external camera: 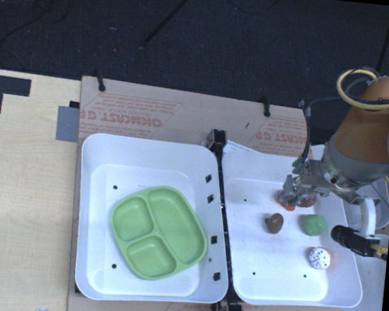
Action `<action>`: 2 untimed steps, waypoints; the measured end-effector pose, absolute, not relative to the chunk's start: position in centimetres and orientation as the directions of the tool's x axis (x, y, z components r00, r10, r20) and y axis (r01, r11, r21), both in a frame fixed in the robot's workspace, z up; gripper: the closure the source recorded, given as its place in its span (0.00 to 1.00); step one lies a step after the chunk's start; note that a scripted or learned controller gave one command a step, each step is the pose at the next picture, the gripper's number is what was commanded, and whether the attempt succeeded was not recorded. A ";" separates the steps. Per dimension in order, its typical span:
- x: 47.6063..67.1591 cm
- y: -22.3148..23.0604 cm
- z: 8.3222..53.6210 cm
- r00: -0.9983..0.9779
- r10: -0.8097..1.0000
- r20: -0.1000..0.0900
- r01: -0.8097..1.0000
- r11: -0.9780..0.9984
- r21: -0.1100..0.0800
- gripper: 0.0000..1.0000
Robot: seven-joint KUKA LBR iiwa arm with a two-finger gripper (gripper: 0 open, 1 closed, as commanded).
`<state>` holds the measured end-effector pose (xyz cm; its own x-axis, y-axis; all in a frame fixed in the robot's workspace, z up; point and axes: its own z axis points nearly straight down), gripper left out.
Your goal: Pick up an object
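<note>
My gripper (293, 196) is lowered into the back of the right bin (284, 290), reaching in from the right. A small red-orange object (290, 207) shows just below its tip, mostly covered by it; whether it is gripped is unclear. A brown rounded object (273, 223) lies a little in front and to the left of the gripper. To the right of that sits a pale green lump (313, 224). A white ball with dots (319, 258) rests nearer the front right.
The left bin (98, 175) holds a green divided plate (158, 232). A black clamp strip (217, 210) runs between the two bins. A black part with a yellow cable (358, 241) juts over the right bin's right rim.
</note>
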<state>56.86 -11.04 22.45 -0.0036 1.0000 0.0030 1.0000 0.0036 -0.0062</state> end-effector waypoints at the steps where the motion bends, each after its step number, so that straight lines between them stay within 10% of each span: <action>1: 54.8 -5.3 23.1 -0.004 1.000 0.003 1.000 0.004 -0.005 1.00; 2: 53.3 -0.2 21.9 -0.004 1.000 0.002 1.000 0.004 -0.006 1.00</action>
